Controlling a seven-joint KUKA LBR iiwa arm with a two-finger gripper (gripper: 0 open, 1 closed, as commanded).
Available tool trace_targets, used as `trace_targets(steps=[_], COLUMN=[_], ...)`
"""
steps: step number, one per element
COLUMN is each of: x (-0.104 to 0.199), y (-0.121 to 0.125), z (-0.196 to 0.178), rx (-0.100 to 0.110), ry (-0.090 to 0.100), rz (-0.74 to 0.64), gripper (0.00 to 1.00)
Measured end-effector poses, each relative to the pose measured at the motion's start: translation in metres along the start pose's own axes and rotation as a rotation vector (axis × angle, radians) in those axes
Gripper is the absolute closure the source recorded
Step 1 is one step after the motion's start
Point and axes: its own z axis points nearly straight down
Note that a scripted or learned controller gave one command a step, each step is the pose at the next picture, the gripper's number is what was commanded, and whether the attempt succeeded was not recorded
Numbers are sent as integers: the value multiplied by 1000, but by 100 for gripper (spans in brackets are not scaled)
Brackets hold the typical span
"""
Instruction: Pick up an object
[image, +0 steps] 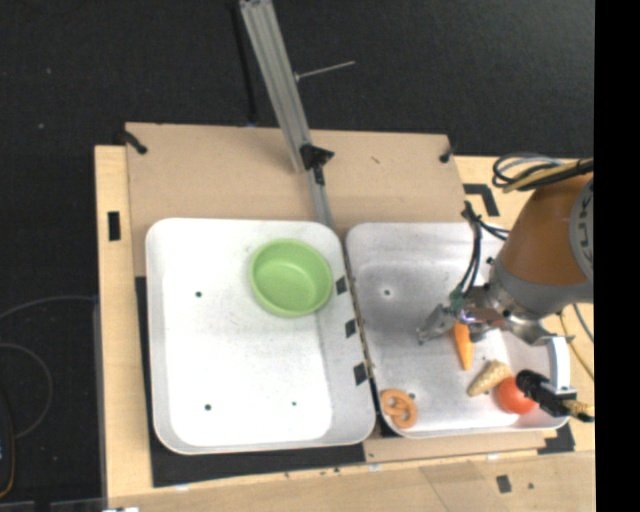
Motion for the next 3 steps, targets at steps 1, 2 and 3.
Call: trace_targets(steps=[1, 2, 3], x=[-2, -1, -4], y=[0, 2, -1], z=[50, 37, -26], rx=[-4, -9, -12], ry=[-1, 1, -1], rz=[0, 5, -3], gripper=[0, 100, 100])
